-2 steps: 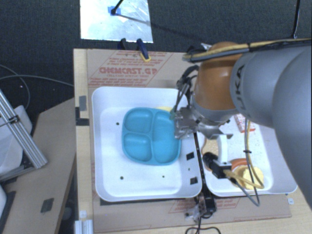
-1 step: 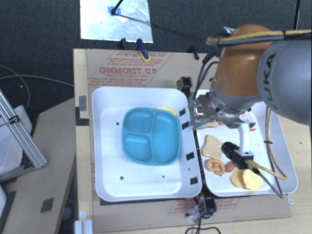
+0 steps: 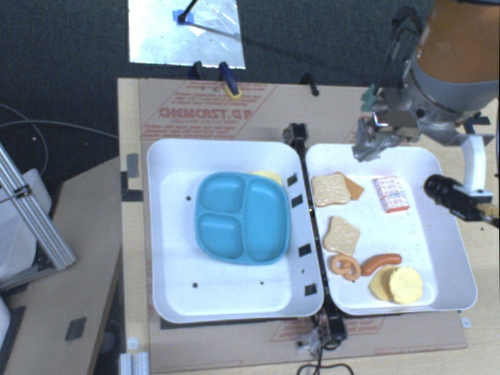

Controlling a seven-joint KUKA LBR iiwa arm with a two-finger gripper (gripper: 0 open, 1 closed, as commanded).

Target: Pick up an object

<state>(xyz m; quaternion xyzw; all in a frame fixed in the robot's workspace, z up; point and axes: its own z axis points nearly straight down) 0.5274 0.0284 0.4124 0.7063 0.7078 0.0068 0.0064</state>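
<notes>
While the claw (image 3: pixel 369 148) hangs over the far rim of the right bin (image 3: pixel 449 233), nothing is seen between its tips.

Claw state: cannot tell whether it is spread or closed; it reads as a dark blurred mass under the grey wrist, and no object is seen in it.

Candidates: all lie in the right bin. Toast slice (image 3: pixel 330 189) with an orange wedge (image 3: pixel 355 187) touching its right edge; a second bread slice (image 3: pixel 341 235) nearer the camera; pretzel (image 3: pixel 344 266); sausage (image 3: pixel 380 263); yellow round (image 3: pixel 401 285) at the near side; small red and white packet (image 3: pixel 391 194).

Key relation: the toast slice lies just toward the camera and slightly left of the claw; the packet lies toward the camera and slightly right. Both are near; the pretzel, sausage and yellow round are well apart from it.

Long axes: the packet runs roughly far to near; the sausage runs left to right, slightly tilted.

Left bin (image 3: pixel 180 287): holds a blue divided plate (image 3: pixel 242 217), a yellow thing peeking past its far edge.

Writing: the cardboard sheet (image 3: pixel 203 108) on the counter (image 3: pixel 86 209) carries red print reading roughly "CHEMCAST", the rest unclear. The packet's print is too small to read.

Judgement: the grasp has not begun; a short descent toward the camera side would meet toast or packet first.
</notes>
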